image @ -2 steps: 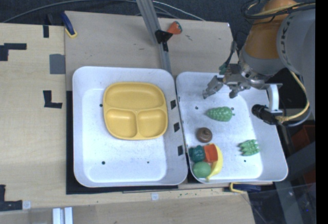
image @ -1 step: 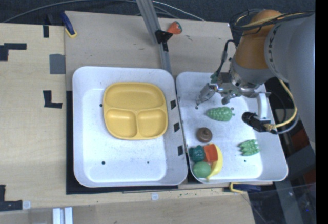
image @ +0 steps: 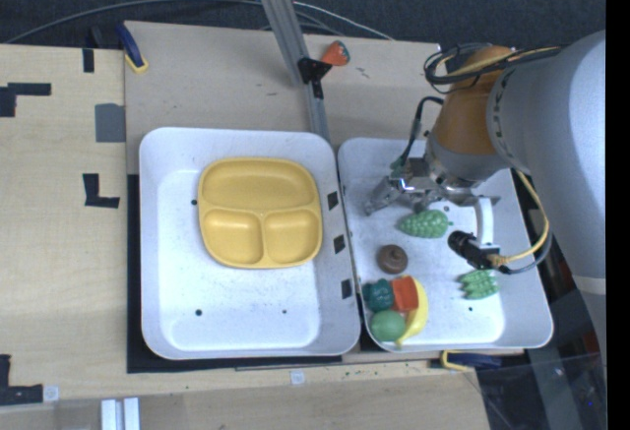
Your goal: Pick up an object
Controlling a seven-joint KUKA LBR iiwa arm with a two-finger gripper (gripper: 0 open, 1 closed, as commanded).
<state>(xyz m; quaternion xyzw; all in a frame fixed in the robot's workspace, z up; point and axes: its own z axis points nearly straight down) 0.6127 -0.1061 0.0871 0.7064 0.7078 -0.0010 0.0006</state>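
The right bin (image: 522, 325) holds several small toys: a green bumpy piece (image: 424, 222), a brown round piece (image: 393, 258), another green leafy piece (image: 479, 282), and a cluster at the front of a dark green piece (image: 378, 295), an orange block (image: 405, 292), a yellow banana (image: 418, 315) and a light green ball (image: 388, 325). My gripper (image: 404, 193) hangs low over the bin's back half, just above and left of the green bumpy piece. Its metal fingers (image: 379, 200) spread apart, and nothing sits between them.
The left bin (image: 157, 221) holds a yellow divided plate (image: 261, 212). A grey pole (image: 281, 5) with an orange clamp (image: 336, 52) rises behind the bins. The arm's bulk (image: 561, 143) covers the right bin's right side. Black cables (image: 492, 256) loop near the leafy piece.
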